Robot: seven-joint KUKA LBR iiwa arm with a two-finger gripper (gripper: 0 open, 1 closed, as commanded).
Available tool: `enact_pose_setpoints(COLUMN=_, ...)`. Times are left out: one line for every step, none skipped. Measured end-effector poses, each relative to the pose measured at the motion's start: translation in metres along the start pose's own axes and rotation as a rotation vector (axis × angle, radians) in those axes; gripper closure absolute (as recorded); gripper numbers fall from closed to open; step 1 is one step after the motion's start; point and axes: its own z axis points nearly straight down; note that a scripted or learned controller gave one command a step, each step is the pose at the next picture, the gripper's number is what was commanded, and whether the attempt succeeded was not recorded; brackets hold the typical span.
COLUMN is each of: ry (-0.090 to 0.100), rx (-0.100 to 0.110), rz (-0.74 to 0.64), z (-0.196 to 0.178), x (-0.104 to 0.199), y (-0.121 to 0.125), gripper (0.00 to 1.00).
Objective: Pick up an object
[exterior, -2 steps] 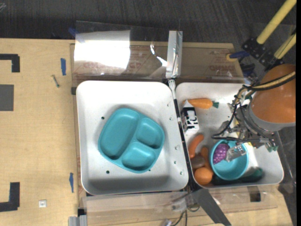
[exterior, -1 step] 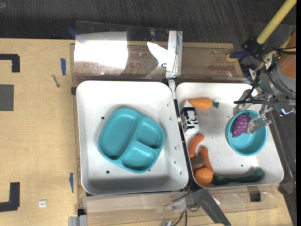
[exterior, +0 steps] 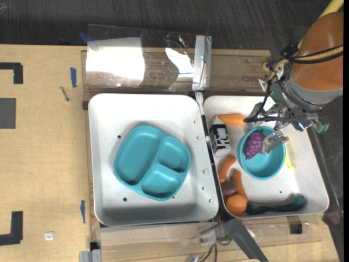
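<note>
Reaching for the grapes

Purple grapes (exterior: 253, 145) lying in the teal bowl (exterior: 263, 167) in the right bin (exterior: 319, 192) — not lifted yet. Hovering just right of them, gripper (exterior: 274, 141) over the bowl; finger spread impossible to tell. Probably the approach step — next, lowering and closing squarely on the cluster, clear of the bowl's rim

At the upper right of the frame the arm (exterior: 322, 53) shows a broad, rounded orange band above a grey wrist section. Thin cables — yellow and dark ones — loop across the orange and down the left side of the wrist, where small blue and yellow fittings cluster. Below it the gripper (exterior: 274, 141) is slim metal — dark linkage rods and pale silvery fingertips.
</note>
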Motion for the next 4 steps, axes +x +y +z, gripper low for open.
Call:
enact_pose_setpoints(ry=-0.006, rx=0.009, rz=-0.258, z=0.142, x=0.023, y=-0.012, gripper=1.00)
enact_pose_setpoints(ry=-0.009, rx=0.005, rz=-0.194, z=0.054, x=-0.044, y=0.023, gripper=1.00)
enact_pose_setpoints(ry=-0.006, rx=0.004, rz=-0.187, z=0.015, x=-0.109, y=0.000, gripper=1.00)
enact_pose_setpoints(ry=-0.014, rx=0.005, rz=-0.184, z=0.004, x=-0.110, y=0.000, gripper=1.00)
